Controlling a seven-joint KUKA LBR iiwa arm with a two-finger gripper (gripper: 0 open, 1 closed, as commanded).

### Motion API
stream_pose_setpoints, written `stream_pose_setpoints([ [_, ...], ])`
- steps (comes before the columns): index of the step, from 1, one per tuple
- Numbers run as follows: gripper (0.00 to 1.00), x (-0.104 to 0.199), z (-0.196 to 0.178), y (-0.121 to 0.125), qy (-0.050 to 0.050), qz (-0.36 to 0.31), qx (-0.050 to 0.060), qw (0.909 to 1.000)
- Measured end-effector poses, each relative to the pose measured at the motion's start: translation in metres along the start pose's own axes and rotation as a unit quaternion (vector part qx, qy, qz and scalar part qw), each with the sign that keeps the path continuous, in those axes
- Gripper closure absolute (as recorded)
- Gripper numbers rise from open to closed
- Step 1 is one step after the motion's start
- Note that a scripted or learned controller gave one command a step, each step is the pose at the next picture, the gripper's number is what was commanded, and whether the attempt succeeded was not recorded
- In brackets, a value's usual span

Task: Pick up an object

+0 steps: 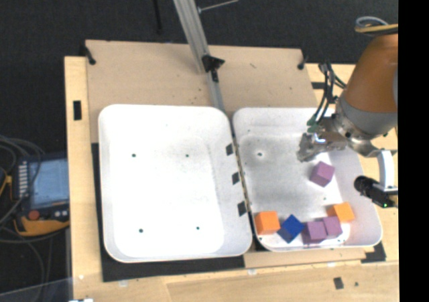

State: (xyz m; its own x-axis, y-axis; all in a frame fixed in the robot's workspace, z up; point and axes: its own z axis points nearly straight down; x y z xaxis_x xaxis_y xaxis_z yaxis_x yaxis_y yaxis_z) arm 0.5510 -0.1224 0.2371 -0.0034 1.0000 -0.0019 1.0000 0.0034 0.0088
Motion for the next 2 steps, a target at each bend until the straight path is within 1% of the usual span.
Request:
stream_pose_setpoints([
  [1, 1.00, -0.002, 0.024, 0.000, 0.000, 0.002, 0.005, 1.0000],
  [2, 1.00, 0.049, 0.011, 0.022, 0.002, -0.002, 0.003, 1.0000],
])
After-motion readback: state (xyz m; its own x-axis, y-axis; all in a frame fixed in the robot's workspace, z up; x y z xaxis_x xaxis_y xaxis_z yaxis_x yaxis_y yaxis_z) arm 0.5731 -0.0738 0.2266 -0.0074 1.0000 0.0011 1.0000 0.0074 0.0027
